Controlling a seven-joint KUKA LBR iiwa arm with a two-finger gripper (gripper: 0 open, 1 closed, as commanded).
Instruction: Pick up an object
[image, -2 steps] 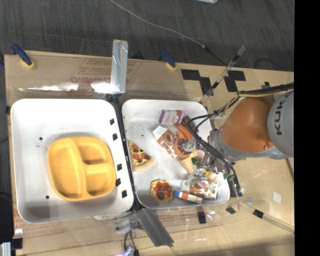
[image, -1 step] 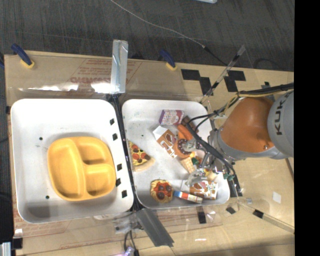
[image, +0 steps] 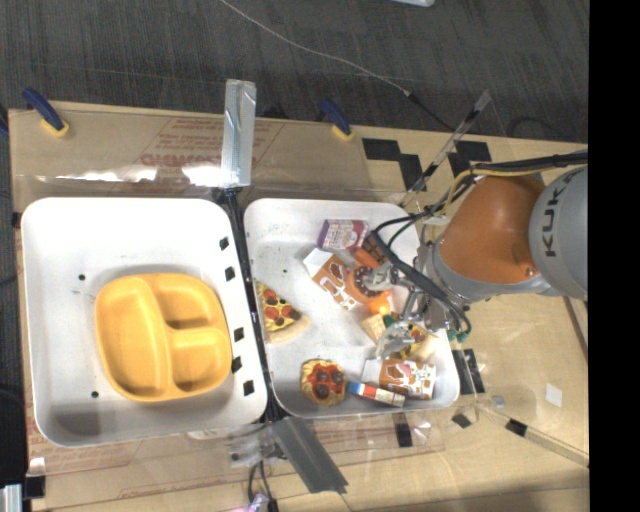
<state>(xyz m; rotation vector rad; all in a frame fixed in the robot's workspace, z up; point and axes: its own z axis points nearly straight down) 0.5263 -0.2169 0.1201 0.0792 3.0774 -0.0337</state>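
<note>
On the bench (image: 120, 150) stand two white bins side by side. The left bin (image: 60, 230) holds a yellow tray (image: 160, 335) with compartments. The right bin (image: 280, 225) holds the small things: a purple box (image: 341, 235), a brown packet (image: 337, 280), a pizza slice (image: 277, 312), a round pizza toy (image: 323, 381), a red tube (image: 378, 395) and a carton (image: 407, 376) near the right corner.

The arm (image: 500, 240) reaches in from the right, low over the right side of the right bin. The gripper (image: 400, 335) is among cables and small items just above the carton, and it is not possible to tell if it is wide, narrow or holding something.

The risk, in this judgement, is crowding: the things near the gripper lie close together, so it may catch two things, or only push one against the bin wall. The cables could also snag.

The wrist hides part of the bin, and the small items under it are hard to name.
</note>
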